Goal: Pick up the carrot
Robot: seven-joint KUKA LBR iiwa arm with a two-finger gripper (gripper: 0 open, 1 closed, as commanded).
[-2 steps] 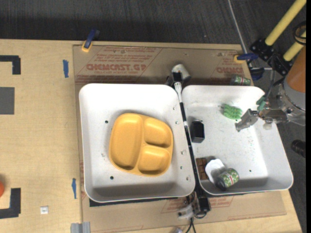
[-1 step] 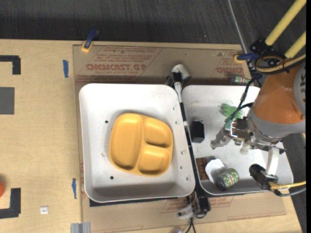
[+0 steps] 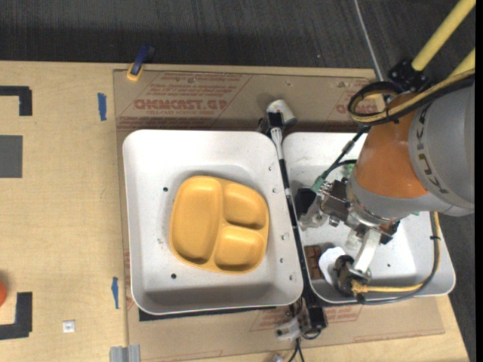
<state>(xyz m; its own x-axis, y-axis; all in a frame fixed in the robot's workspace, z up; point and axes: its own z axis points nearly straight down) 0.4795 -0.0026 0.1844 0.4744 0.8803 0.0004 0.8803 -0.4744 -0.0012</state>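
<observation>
Honestly the carrot can't be picked out, it's probably hidden under the arm (image 3: 400, 164) in the right bin (image 3: 411, 251), where the gripper (image 3: 313, 206) is parked, so its direction, long axis and the gripper's open-or-closed state can't be told.

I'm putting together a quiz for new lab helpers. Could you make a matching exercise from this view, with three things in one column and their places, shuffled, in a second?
Things
1. yellow divided plate
2. robot arm
3. blue-and-yellow clip

Places
A. over the right bin
B. at the far corner of the cardboard sheet
C. in the left bin

Pairs: 1-C, 2-A, 3-B
</observation>
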